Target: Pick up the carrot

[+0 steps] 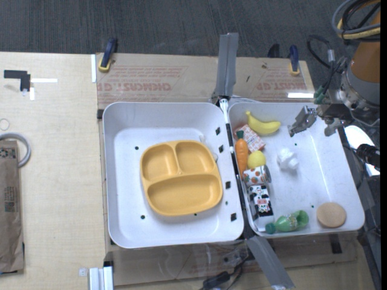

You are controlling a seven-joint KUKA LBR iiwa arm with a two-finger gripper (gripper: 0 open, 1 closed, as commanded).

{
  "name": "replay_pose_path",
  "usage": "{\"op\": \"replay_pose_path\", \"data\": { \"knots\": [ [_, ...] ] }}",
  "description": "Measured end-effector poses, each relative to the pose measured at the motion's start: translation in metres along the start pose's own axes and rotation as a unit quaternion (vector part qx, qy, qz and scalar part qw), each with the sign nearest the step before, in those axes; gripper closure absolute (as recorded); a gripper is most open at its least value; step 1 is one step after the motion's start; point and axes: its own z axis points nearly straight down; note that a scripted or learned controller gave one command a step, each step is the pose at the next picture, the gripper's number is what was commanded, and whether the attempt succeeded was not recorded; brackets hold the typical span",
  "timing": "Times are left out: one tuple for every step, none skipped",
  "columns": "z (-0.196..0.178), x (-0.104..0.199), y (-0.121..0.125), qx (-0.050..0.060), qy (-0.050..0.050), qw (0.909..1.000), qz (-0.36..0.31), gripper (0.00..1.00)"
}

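Grey two-finger gripper (304, 122) above right white bin (338, 180), fingers parted, holding nothing, orange plastic carrot (242, 153) well apart at bin's left wall

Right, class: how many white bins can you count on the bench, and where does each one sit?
2. The left bin holds a yellow divided plate. The right bin holds the carrot and other toy food along its left wall. No others seem hidden.
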Motion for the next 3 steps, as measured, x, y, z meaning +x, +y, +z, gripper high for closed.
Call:
{"op": "replay_pose_path", "data": {
  "knots": [
    [0.111,0.010,-0.048,0.000,0.000,0.9969,-0.079,0.00],
    [0.181,0.002,0.005,-0.006,-0.003,0.9945,-0.105,0.00],
    [0.194,0.010,-0.039,-0.001,0.000,0.9936,-0.113,0.00]
  ]
}}
